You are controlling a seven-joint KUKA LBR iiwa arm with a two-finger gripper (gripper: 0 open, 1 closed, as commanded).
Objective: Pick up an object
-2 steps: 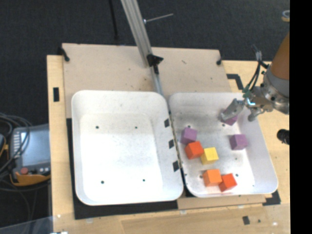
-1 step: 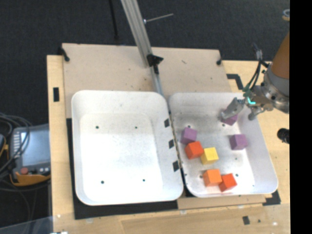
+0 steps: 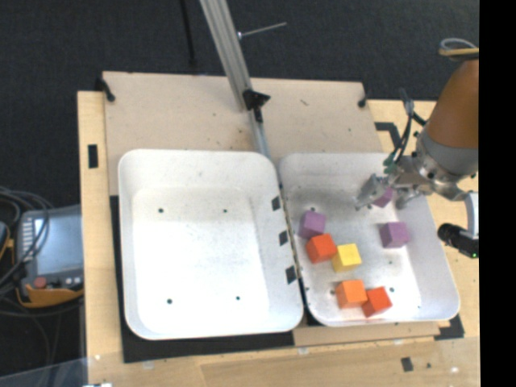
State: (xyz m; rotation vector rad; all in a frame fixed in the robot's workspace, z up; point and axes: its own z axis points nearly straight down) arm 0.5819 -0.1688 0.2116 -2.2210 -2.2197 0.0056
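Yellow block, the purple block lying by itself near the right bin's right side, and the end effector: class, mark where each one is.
yellow block [image 3: 348, 255], camera view, on its top face.
lone purple block [image 3: 394, 234], camera view, on its top face.
end effector [image 3: 380, 195], camera view, midway between its fingertips.

Place: a robotics lab or test cell, not a home or shop
Counter [image 3: 226, 111]: bare plywood sheet on dark carpet, behind and to the left of the hand [image 3: 385, 190]
Bins: two shallow white bins, the right bin [image 3: 339, 176] under the hand, the left bin [image 3: 201, 240] well to its left
Mast: aluminium rail [image 3: 226, 39] rising behind the bins, up and left of the hand
Controller: teach pendant [image 3: 48, 252] with cables, far left of the hand
Test pieces: plain coloured blocks [image 3: 348, 256] just below the hand
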